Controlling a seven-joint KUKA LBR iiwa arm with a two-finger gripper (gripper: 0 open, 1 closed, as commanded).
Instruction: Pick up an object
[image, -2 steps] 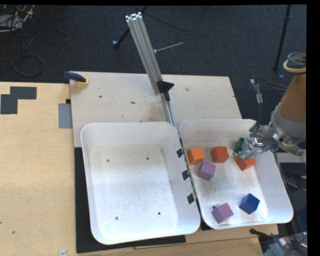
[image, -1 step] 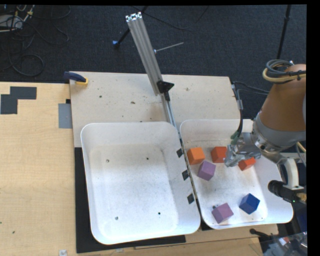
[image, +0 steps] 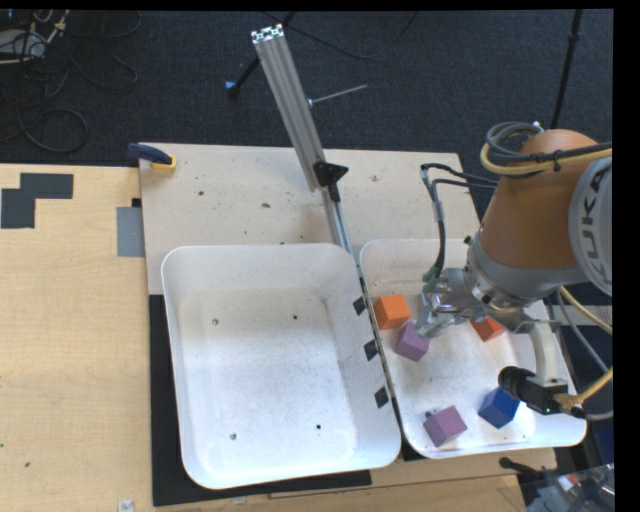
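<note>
Camera view: silvery two-finger claw (image: 432, 318) sits low in the right white bin (image: 470, 445), its fingers' spread unreadable, hard against a purple cube (image: 411, 342); orange cube (image: 392, 310) just left, red block (image: 487, 328) half-hidden behind the wrist.

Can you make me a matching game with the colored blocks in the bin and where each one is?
Things:
1. orange block
2. blue block
3. purple block by the gripper
4. other purple block

Places:
A. near the front rim, left of the blue one
B. just below the orange one
C. close to the wall between the bins
D. front right part of the bin

Pairs: 1-C, 2-D, 3-B, 4-A
</note>
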